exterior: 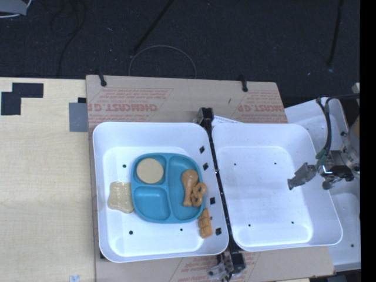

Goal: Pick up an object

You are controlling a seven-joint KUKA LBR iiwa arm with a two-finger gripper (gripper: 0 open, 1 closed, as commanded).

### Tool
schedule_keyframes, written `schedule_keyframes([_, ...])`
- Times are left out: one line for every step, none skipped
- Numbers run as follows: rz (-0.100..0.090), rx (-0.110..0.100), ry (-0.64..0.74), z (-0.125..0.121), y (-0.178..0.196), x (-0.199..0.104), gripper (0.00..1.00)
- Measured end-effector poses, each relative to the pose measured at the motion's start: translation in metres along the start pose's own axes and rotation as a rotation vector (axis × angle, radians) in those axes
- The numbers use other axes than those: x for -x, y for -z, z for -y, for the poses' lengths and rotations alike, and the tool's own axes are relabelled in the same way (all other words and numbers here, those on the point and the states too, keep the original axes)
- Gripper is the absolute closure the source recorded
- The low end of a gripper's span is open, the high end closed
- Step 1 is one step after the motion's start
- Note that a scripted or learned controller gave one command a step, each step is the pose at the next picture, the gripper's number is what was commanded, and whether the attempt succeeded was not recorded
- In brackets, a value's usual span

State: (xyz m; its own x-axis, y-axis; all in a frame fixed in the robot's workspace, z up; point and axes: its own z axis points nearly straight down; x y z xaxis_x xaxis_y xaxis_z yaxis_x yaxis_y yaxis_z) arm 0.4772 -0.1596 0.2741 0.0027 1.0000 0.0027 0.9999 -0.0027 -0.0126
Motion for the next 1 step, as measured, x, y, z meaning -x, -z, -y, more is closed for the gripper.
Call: schedule_keyframes([0.002,0.009,0.002,-0.0015,0.0053,-0.0001,0.00])
